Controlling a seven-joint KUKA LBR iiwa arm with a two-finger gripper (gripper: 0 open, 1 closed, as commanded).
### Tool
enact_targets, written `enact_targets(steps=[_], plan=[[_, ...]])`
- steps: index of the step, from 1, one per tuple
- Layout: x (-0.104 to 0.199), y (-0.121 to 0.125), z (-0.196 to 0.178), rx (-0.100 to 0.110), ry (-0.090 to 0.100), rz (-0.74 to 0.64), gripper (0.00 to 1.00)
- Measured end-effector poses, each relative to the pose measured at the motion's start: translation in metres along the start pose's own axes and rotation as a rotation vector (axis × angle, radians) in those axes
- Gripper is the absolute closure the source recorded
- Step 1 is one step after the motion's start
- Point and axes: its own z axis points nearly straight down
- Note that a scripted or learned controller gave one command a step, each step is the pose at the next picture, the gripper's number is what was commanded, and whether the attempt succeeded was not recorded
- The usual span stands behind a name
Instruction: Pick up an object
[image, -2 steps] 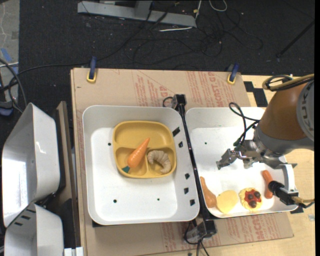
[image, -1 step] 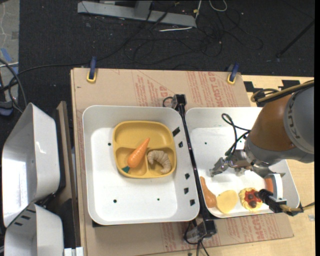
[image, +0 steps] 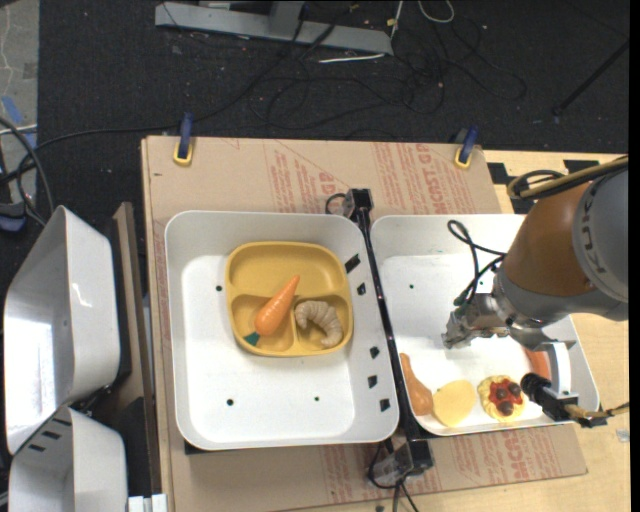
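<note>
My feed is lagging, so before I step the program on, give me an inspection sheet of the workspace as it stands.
Surface: cardboard-covered bench bearing left white bin and right white bin.
Job's things: yellow divided plate holding orange toy carrot and pale toy shrimp, left bin; orange sausage-shaped piece, pale yellow disc, small red-topped piece, right bin.
Clutter: nothing seen.
Grippers: gripper over right bin.
Cables: black cables on floor.
Surroundings: yellow clamps.

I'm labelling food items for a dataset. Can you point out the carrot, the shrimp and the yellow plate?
carrot (image: 277, 306): camera view, middle of its orange body.
shrimp (image: 320, 320): camera view, centre of its curled body.
yellow plate (image: 280, 256): camera view, bare top compartment, in the left bin.
</note>
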Motion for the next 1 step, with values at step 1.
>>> enact_targets(steps=[1], plan=[[-0.0105, -0.0008, -0.0552, -0.005, -0.002, 0.000, 1.00]])
